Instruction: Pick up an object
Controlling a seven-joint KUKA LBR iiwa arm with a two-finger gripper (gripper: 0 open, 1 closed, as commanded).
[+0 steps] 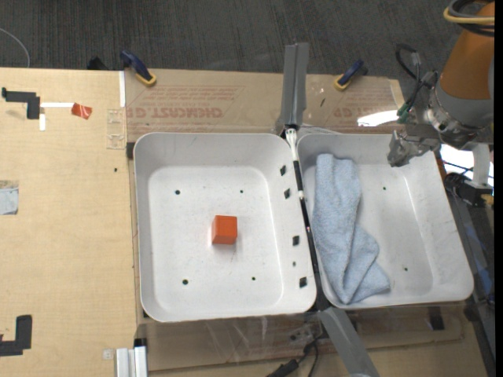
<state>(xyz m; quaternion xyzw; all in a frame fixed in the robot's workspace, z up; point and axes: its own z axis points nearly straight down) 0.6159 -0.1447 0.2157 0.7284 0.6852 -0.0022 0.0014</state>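
My gripper (399,154) hangs over the far right corner of the right bin (440,234), close to its back rim. I cannot tell how it stands just now; it is small and dark against the white, and nothing shows caught in it.

Two things could be picked. The towel (346,230) lies in the same bin as me, at about seven o'clock from my tip and near. It is a long rumpled strip, its long axis running from twelve to six along the bin's left wall, with the bulkier folds bunched at the near end. The red block (225,229) sits alone in the middle of the left bin (157,226), out at roughly eight o'clock, well apart, beyond the divider between the bins.

I judge the towel the nearer reach: a short move down and left, closing across its narrow width.
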